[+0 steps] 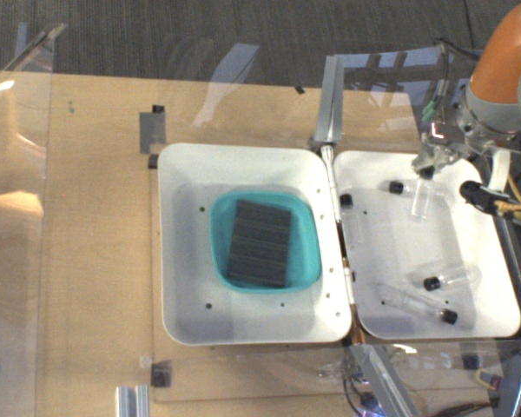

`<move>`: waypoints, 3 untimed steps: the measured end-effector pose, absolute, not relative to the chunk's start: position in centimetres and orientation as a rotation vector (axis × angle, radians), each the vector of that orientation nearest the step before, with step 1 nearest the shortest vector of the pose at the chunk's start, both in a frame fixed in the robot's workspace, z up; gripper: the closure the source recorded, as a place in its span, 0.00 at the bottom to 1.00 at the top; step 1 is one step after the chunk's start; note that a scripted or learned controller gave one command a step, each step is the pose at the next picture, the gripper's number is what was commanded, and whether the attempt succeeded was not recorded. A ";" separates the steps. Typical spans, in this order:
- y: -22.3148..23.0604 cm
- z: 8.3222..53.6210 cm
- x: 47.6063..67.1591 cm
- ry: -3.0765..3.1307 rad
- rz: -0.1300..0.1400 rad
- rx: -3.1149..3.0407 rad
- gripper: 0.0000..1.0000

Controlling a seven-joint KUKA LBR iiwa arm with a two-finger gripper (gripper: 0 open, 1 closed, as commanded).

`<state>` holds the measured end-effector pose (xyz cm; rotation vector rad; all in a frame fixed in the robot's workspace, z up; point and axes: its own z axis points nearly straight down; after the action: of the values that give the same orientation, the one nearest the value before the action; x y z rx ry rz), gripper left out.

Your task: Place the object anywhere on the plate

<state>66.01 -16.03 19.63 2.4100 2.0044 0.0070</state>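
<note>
So the teal plate (265,241) sits in the middle of the left bin (178,259), and there's a dark ribbed block (260,243) lying flat on it, covering most of the plate's centre and tilted slightly clockwise.

The right bin (373,311) has the clear plastic tubes with black caps. One tube (419,200) is up around 12 o'clock in that bin, standing roughly upright right under the gripper (434,159) and maybe touching it, I can't tell. Whether it's actually pinched is too blurry to call from here. A loose black cap (394,187) sits just at its 9 o'clock. Two more tubes lie down near 5 o'clock of the bin: one (447,278) with its cap pointing left, and a longer one (417,304) below it with its cap at the right end.

The arm (504,68) comes in from the bin's 1 o'clock corner, orange band showing.
</note>
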 end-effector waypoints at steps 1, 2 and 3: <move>-9.3 8.6 62.0 2.040 0.008 2.384 1.00; -4.2 18.6 53.7 2.189 0.007 2.250 1.00; 2.4 20.6 57.6 2.472 0.011 1.929 1.00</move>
<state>57.64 2.35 20.64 1.9285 2.4723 0.0105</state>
